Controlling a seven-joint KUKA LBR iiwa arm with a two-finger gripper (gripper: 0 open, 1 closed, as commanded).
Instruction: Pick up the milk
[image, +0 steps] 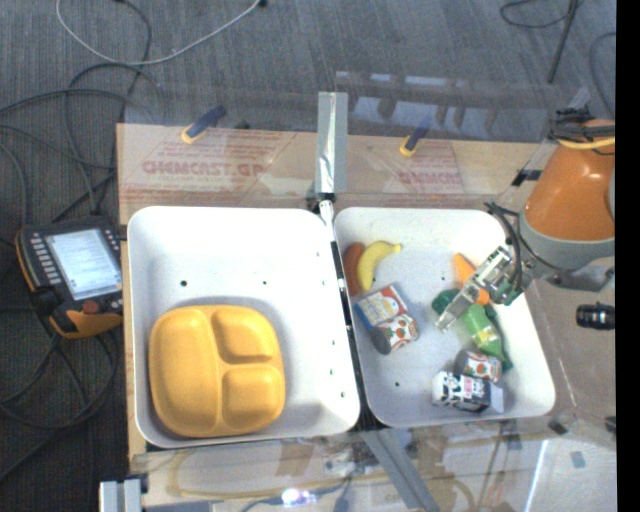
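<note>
The robot's metal hand (462, 305) hangs over the right white plastic bin (400, 400), near its right edge, above some green packets (485, 330). You cannot tell if it is spread or pinching. The black-and-white milk carton (460, 391) lies on its side by the bin's front right corner. A small red and blue box (387, 317) and a yellow banana (373, 262) sit near the bin's left edge. A yellow plastic tray (216, 369) fills the left white bin (160, 240).

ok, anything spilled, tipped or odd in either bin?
No spills. The black-and-white milk carton lies on its side in the right bin, as does the red-and-blue carton. The yellow divided tray sits skewed in the left bin.
</note>
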